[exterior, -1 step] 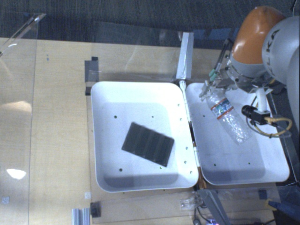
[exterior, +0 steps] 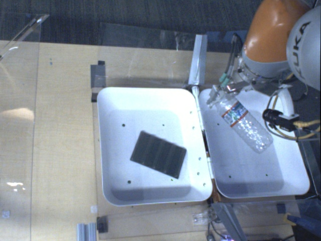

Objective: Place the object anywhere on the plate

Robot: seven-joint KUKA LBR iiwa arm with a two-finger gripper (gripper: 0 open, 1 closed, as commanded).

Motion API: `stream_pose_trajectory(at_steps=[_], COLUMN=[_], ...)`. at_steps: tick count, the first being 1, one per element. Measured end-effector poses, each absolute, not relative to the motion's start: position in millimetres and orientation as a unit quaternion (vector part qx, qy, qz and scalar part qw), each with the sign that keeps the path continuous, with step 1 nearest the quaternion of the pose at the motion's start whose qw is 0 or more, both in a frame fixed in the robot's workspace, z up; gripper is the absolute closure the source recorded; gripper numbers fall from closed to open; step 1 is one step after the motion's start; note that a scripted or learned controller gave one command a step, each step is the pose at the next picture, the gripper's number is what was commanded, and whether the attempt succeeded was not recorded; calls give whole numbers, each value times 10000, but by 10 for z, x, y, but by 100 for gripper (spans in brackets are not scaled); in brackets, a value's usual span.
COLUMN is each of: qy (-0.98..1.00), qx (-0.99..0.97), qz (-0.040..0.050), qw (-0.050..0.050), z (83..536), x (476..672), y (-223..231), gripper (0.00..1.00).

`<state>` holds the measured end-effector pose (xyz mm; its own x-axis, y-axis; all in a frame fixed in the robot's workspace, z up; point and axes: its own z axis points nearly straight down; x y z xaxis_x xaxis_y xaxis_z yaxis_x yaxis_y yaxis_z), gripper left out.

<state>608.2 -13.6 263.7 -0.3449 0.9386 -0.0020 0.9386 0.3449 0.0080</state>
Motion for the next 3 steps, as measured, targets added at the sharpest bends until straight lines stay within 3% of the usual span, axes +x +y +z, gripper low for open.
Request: stream_pose_trajectory(at_steps=[1, 2, 3], qy=[8197, 8494, 8492], qx=[5728, 5277, 5280], qz=[17, 28, 28], qw=[13, 20, 19], z=[2056, 2622, 2622], x=[6199, 5444, 5445], y=[423, 1204, 1201], gripper=[100, 100, 0])
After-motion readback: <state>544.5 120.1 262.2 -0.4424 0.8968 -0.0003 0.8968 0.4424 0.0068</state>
